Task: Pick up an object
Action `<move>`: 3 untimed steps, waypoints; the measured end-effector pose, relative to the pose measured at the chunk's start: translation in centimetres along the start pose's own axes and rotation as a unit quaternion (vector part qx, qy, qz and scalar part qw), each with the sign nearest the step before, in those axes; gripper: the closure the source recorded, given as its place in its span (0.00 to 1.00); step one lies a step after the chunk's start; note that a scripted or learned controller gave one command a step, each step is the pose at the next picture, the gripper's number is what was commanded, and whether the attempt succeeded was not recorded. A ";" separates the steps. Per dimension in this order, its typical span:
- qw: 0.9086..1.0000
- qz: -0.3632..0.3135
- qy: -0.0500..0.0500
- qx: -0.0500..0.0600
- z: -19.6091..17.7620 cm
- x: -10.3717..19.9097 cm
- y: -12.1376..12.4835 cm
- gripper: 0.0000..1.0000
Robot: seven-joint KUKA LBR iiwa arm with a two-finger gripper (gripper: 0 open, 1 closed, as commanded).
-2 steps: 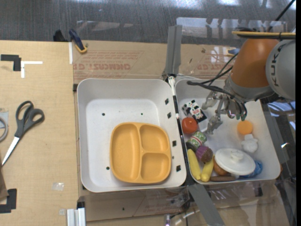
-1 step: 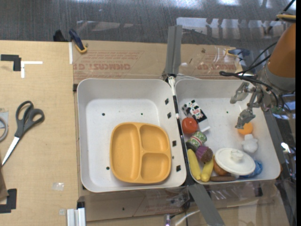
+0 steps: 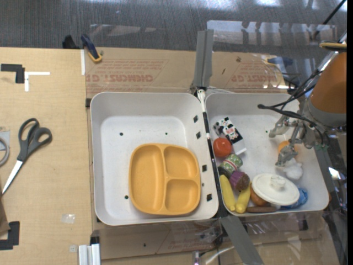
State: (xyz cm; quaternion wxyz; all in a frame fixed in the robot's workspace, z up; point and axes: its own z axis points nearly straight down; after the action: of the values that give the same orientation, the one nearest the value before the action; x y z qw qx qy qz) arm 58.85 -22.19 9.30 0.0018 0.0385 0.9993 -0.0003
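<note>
Claw [image 3: 288, 148] is seen low in the right bin [image 3: 259, 106], fingers spread around a small orange thing [image 3: 283, 146], nothing clamped.

Two white bins on a wooden bench, arm entering at right.

The left bin [image 3: 105, 164] holds a yellow divided tray [image 3: 164, 179]. The right bin [image 3: 251, 106] holds a red ball [image 3: 222, 147], banana [image 3: 228, 192] and white lid [image 3: 274, 188] toward the lower frame. The gripper [image 3: 288, 142] hangs at that bin's right side. Scissors [image 3: 25, 148] lie at far left.
</note>
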 end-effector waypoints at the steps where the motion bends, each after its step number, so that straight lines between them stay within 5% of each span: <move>1: 1.000 0.001 -0.002 0.000 -0.2 -5.1 0.5 0.00; 2: 0.994 0.110 0.000 0.000 0.0 0.5 0.0 0.00; 3: 0.994 0.108 -0.003 0.000 -1.1 0.3 0.1 1.00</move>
State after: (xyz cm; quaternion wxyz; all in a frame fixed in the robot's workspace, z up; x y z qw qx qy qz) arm 58.61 -22.03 10.38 0.0044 0.1457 0.9893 -0.0007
